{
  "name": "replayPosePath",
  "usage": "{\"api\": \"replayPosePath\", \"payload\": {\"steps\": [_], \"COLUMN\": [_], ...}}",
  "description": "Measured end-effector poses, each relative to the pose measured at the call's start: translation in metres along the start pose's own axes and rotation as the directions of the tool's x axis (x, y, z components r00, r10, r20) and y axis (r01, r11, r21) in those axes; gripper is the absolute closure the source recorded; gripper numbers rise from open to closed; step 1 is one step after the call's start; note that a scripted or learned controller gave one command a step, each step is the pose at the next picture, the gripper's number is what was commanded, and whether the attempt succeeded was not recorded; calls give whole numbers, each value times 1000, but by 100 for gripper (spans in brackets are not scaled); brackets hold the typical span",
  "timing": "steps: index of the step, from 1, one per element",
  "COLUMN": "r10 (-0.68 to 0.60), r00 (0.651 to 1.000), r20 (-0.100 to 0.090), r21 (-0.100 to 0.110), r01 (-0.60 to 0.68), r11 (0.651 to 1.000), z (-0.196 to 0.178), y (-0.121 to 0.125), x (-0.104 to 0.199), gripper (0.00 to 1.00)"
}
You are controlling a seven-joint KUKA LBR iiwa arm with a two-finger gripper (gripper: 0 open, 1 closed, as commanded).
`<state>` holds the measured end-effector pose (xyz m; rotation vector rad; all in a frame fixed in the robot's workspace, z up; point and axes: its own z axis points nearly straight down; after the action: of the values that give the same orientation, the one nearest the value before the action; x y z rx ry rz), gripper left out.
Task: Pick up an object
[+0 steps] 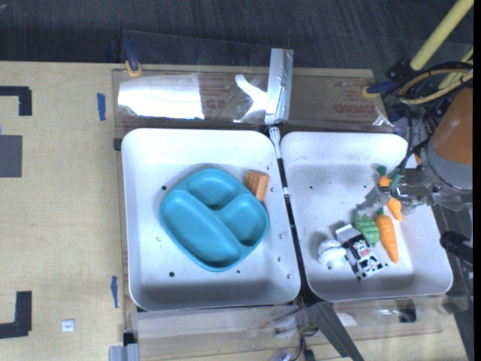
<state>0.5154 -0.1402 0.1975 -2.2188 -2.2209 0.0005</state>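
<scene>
A grey robot arm (451, 153) with an orange band reaches from the right over the right-hand shallow white bin (331, 164), its two-finger gripper (392, 190) low near the bin's right wall (whether the fingers are spread or pressed together cannot be told). Just below it lie an orange plastic toy carrot (388, 235), a green toy piece (366, 225), a black-and-white patterned block (361, 256) and a small white rounded object (329, 253). The left-hand white bin (150, 156) holds a blue three-compartment plastic plate (214, 216), an orange-brown block (257, 182) touching its upper right edge
</scene>
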Motion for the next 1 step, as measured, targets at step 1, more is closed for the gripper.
{"api": "replayPosePath", "payload": {"steps": [1], "r10": [-1], "r00": [1000], "r20": [1], "r21": [-3], "r01": [1], "r11": [1000], "z": [-10], "y": [1], "x": [0], "gripper": [100]}}
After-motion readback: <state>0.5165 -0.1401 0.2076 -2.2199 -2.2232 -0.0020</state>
